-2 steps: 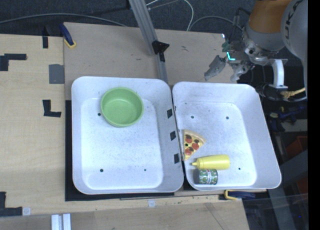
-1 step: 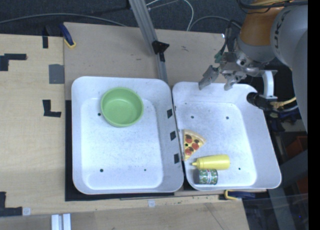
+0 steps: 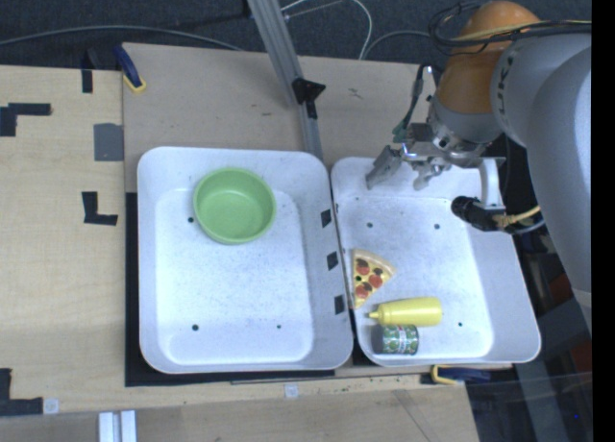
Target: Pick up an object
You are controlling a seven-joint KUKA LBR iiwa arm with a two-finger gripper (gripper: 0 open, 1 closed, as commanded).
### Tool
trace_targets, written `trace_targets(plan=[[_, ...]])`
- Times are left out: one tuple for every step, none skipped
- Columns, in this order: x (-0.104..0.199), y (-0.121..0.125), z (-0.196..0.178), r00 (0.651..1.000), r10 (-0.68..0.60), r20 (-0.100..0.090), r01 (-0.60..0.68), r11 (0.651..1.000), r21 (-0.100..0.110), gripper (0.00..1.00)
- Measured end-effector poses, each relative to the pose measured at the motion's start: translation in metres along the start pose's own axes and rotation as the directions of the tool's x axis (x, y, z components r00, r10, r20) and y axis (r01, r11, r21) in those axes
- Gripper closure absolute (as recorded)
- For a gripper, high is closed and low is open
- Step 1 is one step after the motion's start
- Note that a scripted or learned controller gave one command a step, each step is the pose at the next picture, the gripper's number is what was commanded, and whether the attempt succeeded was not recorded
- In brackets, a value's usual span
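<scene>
A wooden table [image 3: 221,104] carries two shallow white bins side by side. The left bin [image 3: 231,334] holds a green bowl [image 3: 234,205] toward its 11 o'clock corner. The right bin [image 3: 461,267] holds three small things near its 6 o'clock edge: a toy pizza slice [image 3: 369,276] close to the left wall, a yellow mustard bottle [image 3: 406,312] lying on its side, and a small green can [image 3: 397,339] just beside it at its 6 o'clock. The grey arm [image 3: 538,85] reaches in from 3 o'clock. Its pincer [image 3: 404,173] hangs over the right bin's 12 o'clock edge, fingers spread wide, gripping nothing, well apart from the three things.
</scene>
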State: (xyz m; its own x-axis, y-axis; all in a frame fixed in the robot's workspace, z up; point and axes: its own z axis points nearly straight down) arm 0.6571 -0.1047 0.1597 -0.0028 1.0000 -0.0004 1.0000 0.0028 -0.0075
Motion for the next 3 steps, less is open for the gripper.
trace_targets(plan=[[-0.002,0.003,0.064,1.000,0.001,0.000,-0.001,1.000,0.001,0.00],[-0.001,0.005,0.049,1.000,-0.001,0.001,0.001,1.000,-0.005,1.00],[0.009,0.007,-0.008,1.000,0.000,0.000,0.000,1.000,-0.012,1.00]])
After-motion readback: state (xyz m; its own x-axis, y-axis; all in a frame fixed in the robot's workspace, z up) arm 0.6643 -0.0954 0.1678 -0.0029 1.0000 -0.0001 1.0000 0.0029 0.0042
